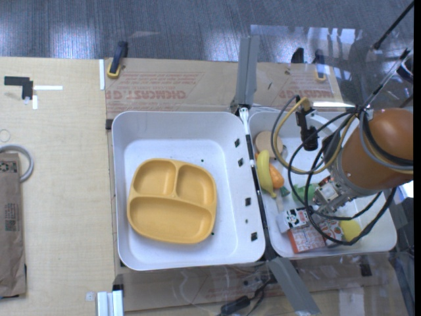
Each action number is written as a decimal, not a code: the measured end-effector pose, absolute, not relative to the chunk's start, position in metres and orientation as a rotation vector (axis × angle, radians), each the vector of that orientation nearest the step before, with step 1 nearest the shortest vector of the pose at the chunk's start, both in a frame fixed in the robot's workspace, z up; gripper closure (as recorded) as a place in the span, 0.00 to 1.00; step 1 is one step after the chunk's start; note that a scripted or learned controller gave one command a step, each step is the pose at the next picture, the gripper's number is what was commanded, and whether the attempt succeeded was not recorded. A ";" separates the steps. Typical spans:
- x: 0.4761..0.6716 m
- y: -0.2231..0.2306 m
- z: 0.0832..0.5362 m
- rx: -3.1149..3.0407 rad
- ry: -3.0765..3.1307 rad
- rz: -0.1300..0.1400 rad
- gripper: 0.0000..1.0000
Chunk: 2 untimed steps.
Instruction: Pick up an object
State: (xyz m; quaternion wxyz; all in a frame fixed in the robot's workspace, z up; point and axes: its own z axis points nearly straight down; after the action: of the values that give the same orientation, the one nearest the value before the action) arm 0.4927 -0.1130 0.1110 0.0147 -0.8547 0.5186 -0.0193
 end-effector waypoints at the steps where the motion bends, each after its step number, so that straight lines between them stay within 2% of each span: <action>1: 0.490 -0.108 0.109 -2.989 0.941 -0.063 1.00; 2: 0.485 -0.086 0.191 -2.951 1.066 0.006 1.00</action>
State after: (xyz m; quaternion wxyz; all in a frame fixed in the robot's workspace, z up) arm 0.4850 -0.0863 0.1909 0.0020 -0.9405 0.3398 0.0019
